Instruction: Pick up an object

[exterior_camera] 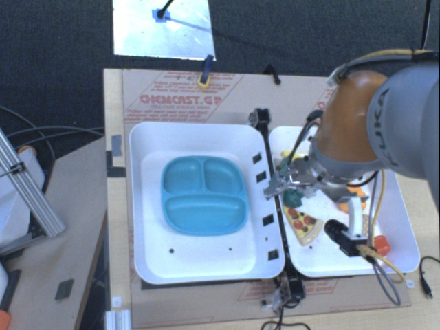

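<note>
Now the tool hangs low over the right bin, just above a small green object beside the pizza slice toy; I cannot tell its state from here, so centre carefully before committing

Gripper low over the right bin near its left wall, teal object just below it, pizza slice toy further below, blue divided plate well left in the left bin.
</note>
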### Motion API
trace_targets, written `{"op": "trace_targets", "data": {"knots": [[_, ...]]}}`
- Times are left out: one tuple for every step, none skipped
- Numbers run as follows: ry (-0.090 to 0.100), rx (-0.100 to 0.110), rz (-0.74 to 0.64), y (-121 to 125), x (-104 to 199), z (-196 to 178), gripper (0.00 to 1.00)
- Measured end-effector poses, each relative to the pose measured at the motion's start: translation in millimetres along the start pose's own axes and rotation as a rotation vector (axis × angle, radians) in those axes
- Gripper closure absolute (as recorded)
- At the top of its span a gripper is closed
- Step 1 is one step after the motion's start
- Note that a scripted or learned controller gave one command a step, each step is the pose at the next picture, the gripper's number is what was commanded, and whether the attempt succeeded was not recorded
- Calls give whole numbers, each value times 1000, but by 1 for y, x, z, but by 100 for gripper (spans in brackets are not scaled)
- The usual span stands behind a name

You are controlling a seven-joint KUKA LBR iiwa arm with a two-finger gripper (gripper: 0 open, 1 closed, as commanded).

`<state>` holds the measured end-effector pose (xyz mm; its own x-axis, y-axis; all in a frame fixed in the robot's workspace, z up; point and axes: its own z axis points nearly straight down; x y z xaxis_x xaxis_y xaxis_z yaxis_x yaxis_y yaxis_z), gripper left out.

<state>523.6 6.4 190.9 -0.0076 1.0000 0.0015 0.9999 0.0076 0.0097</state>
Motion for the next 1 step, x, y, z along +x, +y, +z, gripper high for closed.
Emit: {"op": "trace_targets", "data": {"knots": [[5, -10, -5, -34, 55, -150, 0]]}}
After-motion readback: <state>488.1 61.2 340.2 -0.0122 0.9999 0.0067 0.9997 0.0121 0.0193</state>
